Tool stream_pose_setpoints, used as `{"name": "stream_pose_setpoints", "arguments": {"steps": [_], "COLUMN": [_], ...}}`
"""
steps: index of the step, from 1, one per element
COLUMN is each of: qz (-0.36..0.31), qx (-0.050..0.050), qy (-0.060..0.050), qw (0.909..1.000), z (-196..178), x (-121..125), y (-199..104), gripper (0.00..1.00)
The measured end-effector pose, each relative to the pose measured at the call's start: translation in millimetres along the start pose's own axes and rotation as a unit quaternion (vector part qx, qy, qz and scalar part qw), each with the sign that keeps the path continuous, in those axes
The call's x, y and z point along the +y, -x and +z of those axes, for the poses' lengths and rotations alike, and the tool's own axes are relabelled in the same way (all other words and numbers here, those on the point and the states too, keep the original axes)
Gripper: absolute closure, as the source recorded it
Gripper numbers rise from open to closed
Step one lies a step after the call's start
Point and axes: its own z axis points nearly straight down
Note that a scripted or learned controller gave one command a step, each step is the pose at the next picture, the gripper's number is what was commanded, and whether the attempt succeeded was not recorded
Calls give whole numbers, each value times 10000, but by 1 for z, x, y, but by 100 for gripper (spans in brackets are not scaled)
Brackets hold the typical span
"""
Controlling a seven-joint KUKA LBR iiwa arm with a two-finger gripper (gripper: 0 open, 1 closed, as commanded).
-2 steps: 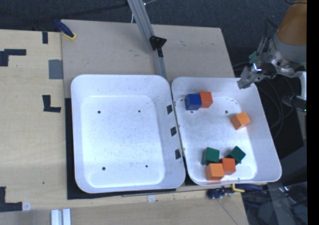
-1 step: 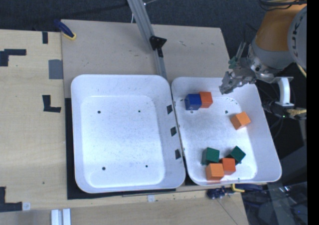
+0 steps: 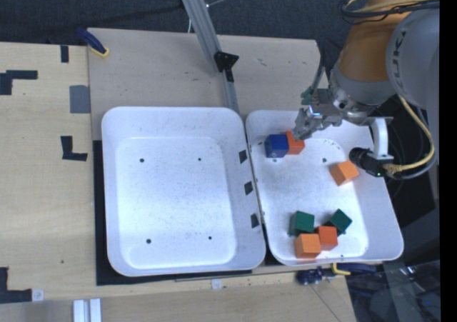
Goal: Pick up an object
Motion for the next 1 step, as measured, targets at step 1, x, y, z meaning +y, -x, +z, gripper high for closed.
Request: {"name": "stream_pose_setpoints", "arguments": {"steps": [1], "qz": [-11], "qx": [6], "qy": [7], "qw": [10000], "z": [-10], "x": [-7], "y": [-59], "gripper": [100]}}
